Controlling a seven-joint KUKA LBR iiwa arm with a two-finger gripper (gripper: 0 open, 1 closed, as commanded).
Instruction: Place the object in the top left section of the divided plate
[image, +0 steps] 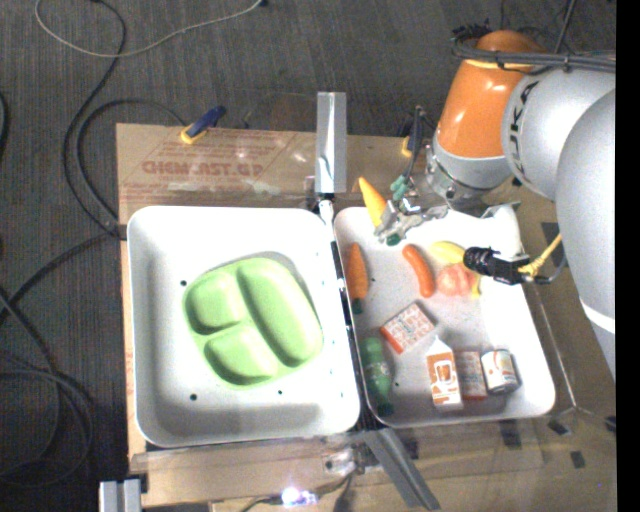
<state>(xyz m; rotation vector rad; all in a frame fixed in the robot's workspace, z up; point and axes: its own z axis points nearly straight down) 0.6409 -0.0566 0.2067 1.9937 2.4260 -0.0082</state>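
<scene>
Though mirrored, cardboard (215, 170) lettering unreadable.

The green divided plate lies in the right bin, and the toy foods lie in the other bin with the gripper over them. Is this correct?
Not quite: the camera view shows the green divided plate in the left bin. The toy foods lie in the right bin, with the gripper over them.

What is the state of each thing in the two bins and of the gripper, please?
divided plate: flat in the left bin, nothing in its sections
gripper: over the right bin's far left corner
carrot: lying by the right bin's left wall
sausage: lying flat
green bottle: lying on its side
carton: lying flat
can: on its side
</scene>
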